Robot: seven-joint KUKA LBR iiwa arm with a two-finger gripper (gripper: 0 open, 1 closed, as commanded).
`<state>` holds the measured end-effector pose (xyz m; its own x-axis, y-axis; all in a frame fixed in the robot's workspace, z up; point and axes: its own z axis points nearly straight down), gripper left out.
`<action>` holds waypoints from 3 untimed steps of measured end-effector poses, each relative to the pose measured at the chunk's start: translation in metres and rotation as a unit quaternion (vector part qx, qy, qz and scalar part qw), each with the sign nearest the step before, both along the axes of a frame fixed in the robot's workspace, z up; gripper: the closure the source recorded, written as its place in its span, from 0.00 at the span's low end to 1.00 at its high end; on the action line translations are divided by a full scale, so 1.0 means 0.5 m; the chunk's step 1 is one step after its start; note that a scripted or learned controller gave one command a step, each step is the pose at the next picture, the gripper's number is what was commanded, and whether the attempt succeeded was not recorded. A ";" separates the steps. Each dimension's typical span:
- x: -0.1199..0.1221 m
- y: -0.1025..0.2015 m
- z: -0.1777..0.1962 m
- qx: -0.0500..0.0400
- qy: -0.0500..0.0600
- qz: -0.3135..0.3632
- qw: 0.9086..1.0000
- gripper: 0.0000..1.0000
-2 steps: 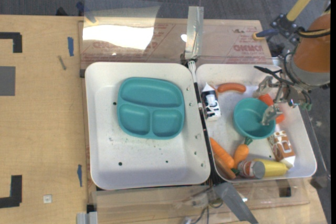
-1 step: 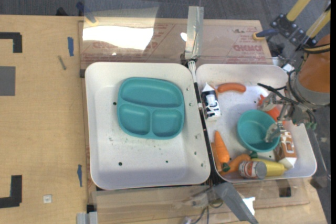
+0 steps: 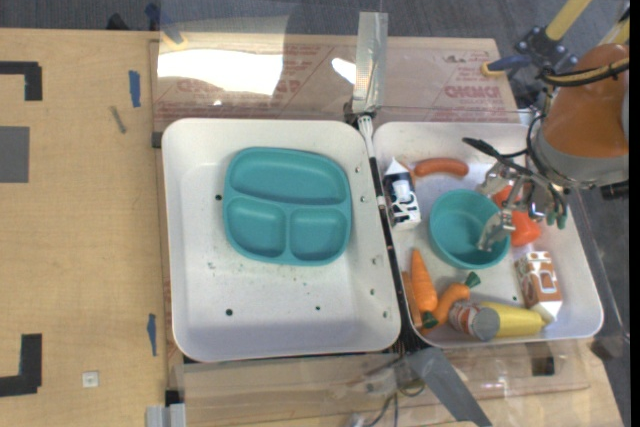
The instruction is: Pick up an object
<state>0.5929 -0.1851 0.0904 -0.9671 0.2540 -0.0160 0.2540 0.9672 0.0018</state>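
Tool (image 3: 507, 212): two-finger unit on the grey arm with the orange band (image 3: 585, 120), lowered into the right shallow white bin (image 3: 585, 290) at the right rim of the round teal plastic bowl (image 3: 466, 227). How far the fingers stand apart cannot be told; nothing is seen held between them.

Landmark: the teal bowl.
- Small orange-red piece (image 3: 524, 227): just right of the bowl, touching or nearly touching the tool; likely the target.
- Orange sausage-shaped toy (image 3: 440, 168): just behind the bowl.
- Black-and-white small bottle (image 3: 401, 198): left of the bowl, by the bin wall.
- Orange plastic carrots (image 3: 424, 286): in front of the bowl, to the left.
- Yellow squeeze bottle with grey cap (image 3: 505, 321): in front of the bowl, lying flat.
- Brown-and-white small carton (image 3: 540, 280): front right of the bowl.
- Teal three-compartment tray (image 3: 287, 205): well left, in the left white bin (image 3: 190, 245).

Handling note: judged best to keep the fingers off the bowl rim, straddle one item alone, close fully, then lift straight up.
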 end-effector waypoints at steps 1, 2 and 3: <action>-0.044 0.047 0.001 0.000 0.004 0.015 1.000 0.00; -0.140 0.047 0.002 0.001 -0.001 -0.085 0.996 0.00; -0.034 0.109 0.003 0.001 -0.001 -0.079 0.997 0.00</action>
